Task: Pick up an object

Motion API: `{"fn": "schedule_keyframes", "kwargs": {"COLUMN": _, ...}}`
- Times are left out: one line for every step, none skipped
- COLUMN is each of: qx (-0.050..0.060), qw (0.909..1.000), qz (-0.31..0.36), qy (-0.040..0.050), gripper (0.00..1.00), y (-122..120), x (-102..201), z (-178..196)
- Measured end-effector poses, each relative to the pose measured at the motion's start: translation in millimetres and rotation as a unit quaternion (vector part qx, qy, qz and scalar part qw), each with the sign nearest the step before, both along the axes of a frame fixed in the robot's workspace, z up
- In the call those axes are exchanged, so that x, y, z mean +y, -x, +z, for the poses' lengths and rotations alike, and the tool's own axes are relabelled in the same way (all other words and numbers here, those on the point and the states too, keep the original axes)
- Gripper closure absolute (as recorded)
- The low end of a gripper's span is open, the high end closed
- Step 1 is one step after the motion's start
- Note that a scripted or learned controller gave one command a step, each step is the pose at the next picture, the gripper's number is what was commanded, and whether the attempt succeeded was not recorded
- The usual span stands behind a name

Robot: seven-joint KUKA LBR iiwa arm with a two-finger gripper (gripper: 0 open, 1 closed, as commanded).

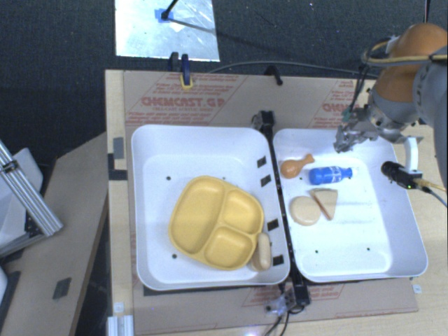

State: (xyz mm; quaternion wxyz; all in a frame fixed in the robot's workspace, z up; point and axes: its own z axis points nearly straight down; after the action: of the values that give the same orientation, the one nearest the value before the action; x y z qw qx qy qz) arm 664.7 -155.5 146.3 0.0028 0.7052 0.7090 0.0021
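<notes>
In the right bin (pixel 392 257) lie a blue bottle (pixel 330 176), a tan drumstick-shaped piece (pixel 295 165), a round beige disc (pixel 304 211) and a tan wedge (pixel 325 201). My gripper (pixel 344 143) hangs over the bin's back edge, just above and right of the blue bottle, with nothing visibly between its fingers. The left bin (pixel 161 152) holds a yellow divided tray (pixel 215 220) with a small beige roll (pixel 262 250) at its right corner.
A black divider strip (pixel 278 187) runs between the two bins. A black cable fitting (pixel 399 175) juts over the right bin's right wall. A blue and yellow clamp (pixel 185 71) sits at the bench's back edge.
</notes>
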Motion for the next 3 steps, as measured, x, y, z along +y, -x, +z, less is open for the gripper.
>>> {"fn": "schedule_keyframes", "kwargs": {"qx": 0.000, "qw": 1.0000, "qz": -0.002, "qy": 0.0003, "gripper": 1.00, "y": 4.0, "x": -3.3, "z": 46.8}}
{"fn": "schedule_keyframes", "kwargs": {"qx": 0.002, "qw": 1.0000, "qz": -0.001, "qy": -0.0002, "gripper": 1.00, "y": 3.0, "x": -3.5, "z": 64.6}}
{"fn": "schedule_keyframes", "kwargs": {"qx": 0.003, "qw": 1.0000, "qz": 0.002, "qy": -0.0012, "gripper": 1.00, "y": 3.4, "x": 52.2, "z": 57.7}}
